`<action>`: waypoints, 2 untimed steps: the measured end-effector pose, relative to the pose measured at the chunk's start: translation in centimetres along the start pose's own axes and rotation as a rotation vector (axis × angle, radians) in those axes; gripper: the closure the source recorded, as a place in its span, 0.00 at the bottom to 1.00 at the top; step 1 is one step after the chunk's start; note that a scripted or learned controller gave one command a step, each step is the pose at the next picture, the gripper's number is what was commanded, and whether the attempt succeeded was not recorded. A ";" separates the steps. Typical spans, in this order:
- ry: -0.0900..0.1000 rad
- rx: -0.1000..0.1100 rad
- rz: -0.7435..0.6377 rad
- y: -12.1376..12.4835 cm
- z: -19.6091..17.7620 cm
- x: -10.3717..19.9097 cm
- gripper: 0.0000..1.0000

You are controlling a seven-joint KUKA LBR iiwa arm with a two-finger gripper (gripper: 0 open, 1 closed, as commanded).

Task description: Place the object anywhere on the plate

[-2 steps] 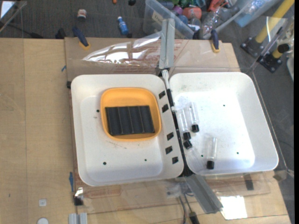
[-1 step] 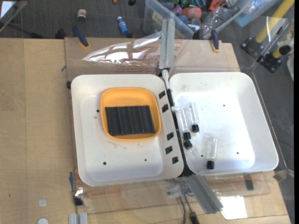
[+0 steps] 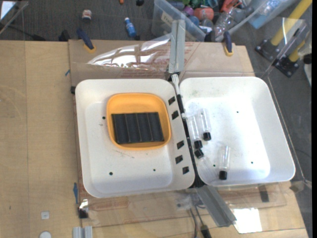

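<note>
An orange plate [image 3: 138, 103] with rounded corners lies in the left white bin [image 3: 99, 177], towards its far middle. A black ribbed rectangular object [image 3: 137, 127] lies flat on the plate and covers most of its floor. In the right white bin [image 3: 267, 133], two clear vials with black caps [image 3: 197, 126] lie side by side close to the divider. A third clear vial [image 3: 224, 158] lies nearer the front, its black cap pointing to the front edge.
A row of black clips [image 3: 179, 144] runs along the wall between the bins. A metal bar [image 3: 177, 46] and a crumpled clear sheet [image 3: 133, 56] lie behind the bins. A clear tub of toys [image 3: 218, 4] stands beyond the bench.
</note>
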State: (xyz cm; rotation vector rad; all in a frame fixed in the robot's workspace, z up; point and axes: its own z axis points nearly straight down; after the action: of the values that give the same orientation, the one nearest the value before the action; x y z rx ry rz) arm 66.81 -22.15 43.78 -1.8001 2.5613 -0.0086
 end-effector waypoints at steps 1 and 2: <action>-0.001 -0.001 -0.318 0.0 0.0 0.0 1.00; -0.001 -0.003 -0.577 0.0 0.1 -0.1 1.00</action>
State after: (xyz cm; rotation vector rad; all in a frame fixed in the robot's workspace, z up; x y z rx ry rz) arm 66.81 -22.09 43.71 -2.4565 1.9445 -0.0089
